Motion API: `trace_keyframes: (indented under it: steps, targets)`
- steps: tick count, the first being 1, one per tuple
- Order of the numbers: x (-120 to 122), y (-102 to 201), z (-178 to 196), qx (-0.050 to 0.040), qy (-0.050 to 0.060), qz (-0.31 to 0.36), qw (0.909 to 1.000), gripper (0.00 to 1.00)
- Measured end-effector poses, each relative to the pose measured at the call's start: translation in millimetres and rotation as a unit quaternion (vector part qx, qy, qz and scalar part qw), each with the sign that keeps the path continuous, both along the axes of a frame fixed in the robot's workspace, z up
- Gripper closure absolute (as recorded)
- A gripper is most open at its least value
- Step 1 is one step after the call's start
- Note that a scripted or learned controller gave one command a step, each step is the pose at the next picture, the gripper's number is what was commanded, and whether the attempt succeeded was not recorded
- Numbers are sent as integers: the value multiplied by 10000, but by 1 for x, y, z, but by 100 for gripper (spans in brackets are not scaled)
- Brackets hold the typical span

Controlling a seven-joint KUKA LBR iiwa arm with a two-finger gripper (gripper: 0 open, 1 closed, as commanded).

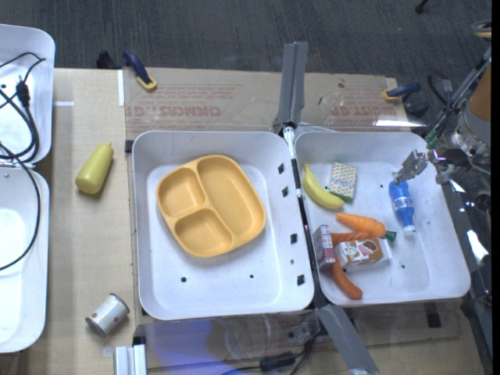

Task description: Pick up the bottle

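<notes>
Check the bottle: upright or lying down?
Lying down. The blue bottle rests on its side on the floor of the right bin, long axis roughly along the bin's depth, apart from the carrot.

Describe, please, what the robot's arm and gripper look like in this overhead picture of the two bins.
At the picture's right edge, the arm shows a patch of orange with dark cables running beside it. Below it sits pale grey, metallic wrist hardware. The gripper is a slim, light grey, metallic piece, angular in outline, with no markings legible at this size.
</notes>
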State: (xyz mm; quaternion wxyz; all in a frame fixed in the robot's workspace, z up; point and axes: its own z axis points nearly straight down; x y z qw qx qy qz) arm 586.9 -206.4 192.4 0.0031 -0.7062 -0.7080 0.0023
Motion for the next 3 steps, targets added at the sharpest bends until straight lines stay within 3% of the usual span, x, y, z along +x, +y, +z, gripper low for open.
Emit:
trace_keyframes:
  steps: [1,2,3]
  targets:
    - [22,-7,-88,28,-59,103,9999,0]
    - [22,-8,-79,0,-62,117,9999,100]
    - [43,44,-3,-13,-20,-418,9991,100]
